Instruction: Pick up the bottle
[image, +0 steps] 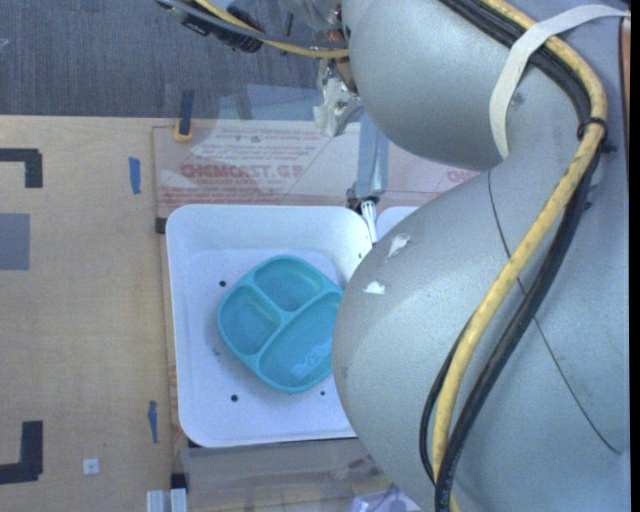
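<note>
A teal divided plate (283, 322) with three compartments lies flat in the left white bin (200, 240), a little right of its middle. The grey arm (500, 290) with its yellow cable covers the right side of the view, including almost all of the right bin (398, 216). The arm hides whatever lies beneath it.
The left bin sits on a light wooden bench (80, 300) with black corner marks and blue tape strips. A clear sheet with red lettering (250, 172) lies behind the bins. Bare white bin floor surrounds the plate on its left and front sides.
</note>
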